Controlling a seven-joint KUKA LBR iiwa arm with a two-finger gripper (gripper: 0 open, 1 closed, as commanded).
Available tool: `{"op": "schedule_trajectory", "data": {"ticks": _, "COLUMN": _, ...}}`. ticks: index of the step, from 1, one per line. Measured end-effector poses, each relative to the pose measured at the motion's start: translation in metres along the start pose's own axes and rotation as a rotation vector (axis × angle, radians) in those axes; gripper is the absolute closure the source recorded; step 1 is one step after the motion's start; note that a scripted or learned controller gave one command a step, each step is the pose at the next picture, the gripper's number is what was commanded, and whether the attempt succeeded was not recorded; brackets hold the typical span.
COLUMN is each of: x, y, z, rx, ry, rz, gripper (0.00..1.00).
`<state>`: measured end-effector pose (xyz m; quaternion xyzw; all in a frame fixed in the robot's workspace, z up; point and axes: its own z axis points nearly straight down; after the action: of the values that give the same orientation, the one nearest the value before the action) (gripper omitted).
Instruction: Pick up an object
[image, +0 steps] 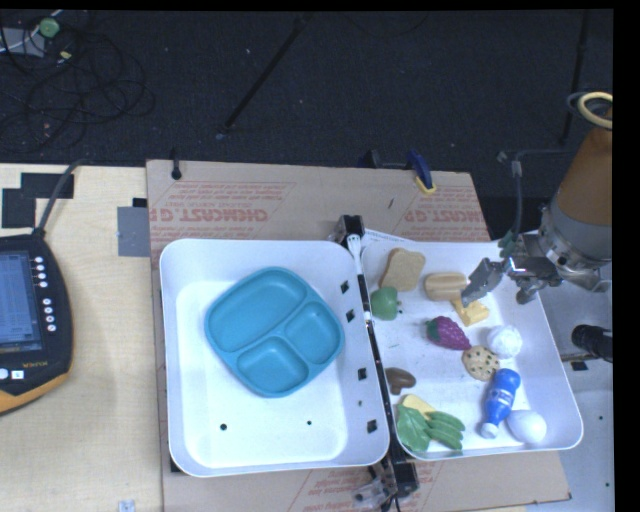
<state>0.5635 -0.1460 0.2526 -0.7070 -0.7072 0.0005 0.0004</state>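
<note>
So the thing the gripper (497, 277) looks lined up on is the little yellow cheese wedge (472, 310) in the right bin (560, 400), sitting just below the fingertips, near the bin's upper middle. My guess is it's hollow plastic play food, so light, stiff and a bit slick, and the wedge shape means sloped faces will squirt out of a pinch; I'd grab it across the two flat parallel sides, low down. The fingers are spread apart with nothing between them, hovering just above it. Tight neighbourhood though: a tan bread roll (445, 286) touching or nearly touching its left side, a purple grape bunch (449, 333) just below-left, and a white ball-ish thing (504, 341) just below-right. Count for that bin: one toast slice (402, 270), one green apple (384, 302), one cookie (481, 363), one blue bottle (500, 399), one white egg (527, 427), one brown mushroom-looking piece (399, 379), and one green leafy piece (435, 426) with something yellow tucked behind it. The left bin (190, 420) holds one blue divided plate (274, 330), three compartments.
</note>
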Motion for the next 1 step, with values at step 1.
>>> {"op": "schedule_trajectory", "data": {"ticks": 1, "x": 0.0053, "y": 0.0069, "z": 0.1664, "rx": 0.011, "ry": 0.004, "rz": -0.001, "gripper": 0.00}}
